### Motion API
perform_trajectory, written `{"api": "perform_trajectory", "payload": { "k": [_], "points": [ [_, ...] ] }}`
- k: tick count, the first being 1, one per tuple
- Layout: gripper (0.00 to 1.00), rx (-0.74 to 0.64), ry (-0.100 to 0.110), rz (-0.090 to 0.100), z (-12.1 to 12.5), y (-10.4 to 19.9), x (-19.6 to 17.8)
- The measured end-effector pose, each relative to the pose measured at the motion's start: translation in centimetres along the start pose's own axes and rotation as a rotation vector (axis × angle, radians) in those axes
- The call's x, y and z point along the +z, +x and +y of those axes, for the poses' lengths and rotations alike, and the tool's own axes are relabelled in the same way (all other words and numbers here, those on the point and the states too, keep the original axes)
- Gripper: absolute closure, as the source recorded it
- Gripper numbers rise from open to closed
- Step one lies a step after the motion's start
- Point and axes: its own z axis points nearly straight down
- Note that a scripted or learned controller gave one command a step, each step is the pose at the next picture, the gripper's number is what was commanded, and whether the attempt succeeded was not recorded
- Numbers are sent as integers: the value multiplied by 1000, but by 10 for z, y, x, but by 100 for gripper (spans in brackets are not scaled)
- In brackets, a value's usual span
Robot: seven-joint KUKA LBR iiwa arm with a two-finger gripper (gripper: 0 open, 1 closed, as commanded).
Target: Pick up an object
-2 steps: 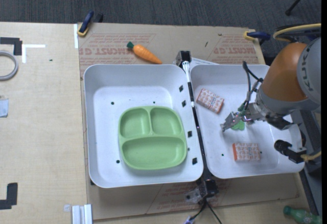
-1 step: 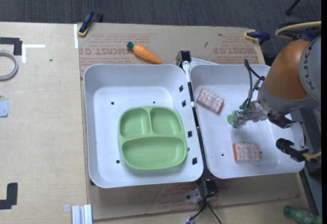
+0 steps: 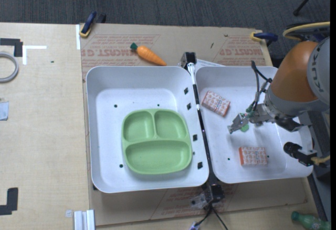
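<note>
Your end effector [image 3: 237, 125] hung low over the middle of the right bin [image 3: 226, 171], and you could not tell whether it was spread or closed; nothing showed between its tips. Two small red-and-white packets lay in that bin, one [image 3: 216, 103] near the far left corner and the other [image 3: 253, 156] near the front edge, both apart from the end effector. The left bin [image 3: 105, 87] carried a green divided plate [image 3: 156, 141], and a toy carrot [image 3: 148, 54] lay on the surface beyond its far edge.

- A divided plate [image 3: 156, 142] lies in the left bin [image 3: 100, 134].
- Two packets [image 3: 216, 103] [image 3: 253, 156] lie apart in the right bin [image 3: 223, 168].
- A toy carrot [image 3: 148, 54] lies behind the left bin.
</note>
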Motion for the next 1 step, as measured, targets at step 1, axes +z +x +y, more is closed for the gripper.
{"api": "perform_trajectory", "payload": {
  "k": [1],
  "points": [
    [0,-306,-1,-1,45,17,10]
  ]
}}
